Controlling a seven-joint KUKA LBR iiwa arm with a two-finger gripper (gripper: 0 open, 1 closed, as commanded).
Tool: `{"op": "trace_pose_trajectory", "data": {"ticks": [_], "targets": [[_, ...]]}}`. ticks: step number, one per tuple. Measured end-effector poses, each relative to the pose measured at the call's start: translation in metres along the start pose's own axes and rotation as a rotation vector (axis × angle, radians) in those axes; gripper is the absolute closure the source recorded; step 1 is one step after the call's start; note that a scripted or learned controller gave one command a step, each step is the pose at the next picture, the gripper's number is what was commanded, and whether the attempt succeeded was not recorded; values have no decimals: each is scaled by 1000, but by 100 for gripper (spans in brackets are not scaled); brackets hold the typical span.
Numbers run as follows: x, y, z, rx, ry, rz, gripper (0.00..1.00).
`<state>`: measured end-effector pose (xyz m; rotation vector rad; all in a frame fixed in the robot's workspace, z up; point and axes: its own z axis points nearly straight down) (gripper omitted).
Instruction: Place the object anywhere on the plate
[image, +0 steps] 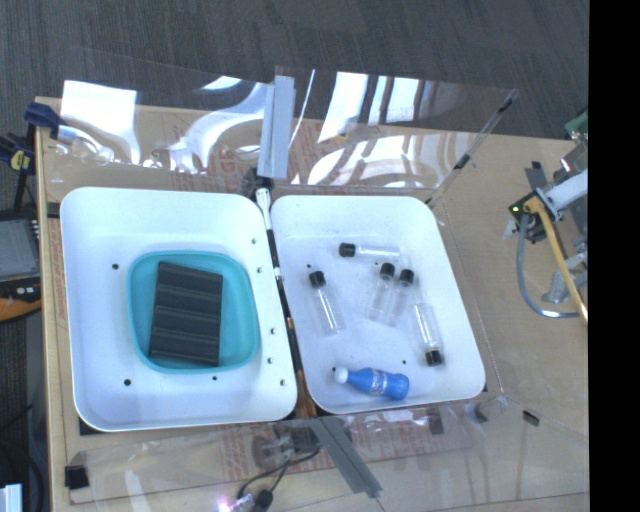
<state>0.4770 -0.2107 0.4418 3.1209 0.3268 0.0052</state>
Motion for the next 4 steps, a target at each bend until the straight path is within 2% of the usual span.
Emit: {"op": "trace_pose_trajectory", "data": {"ticks": [1, 2, 4], "targets": [[-1, -1, 142, 7, -9, 2, 0], [0, -1, 15, 5, -4, 0, 0], [1, -1, 1, 7, -5, -2, 0]]}}
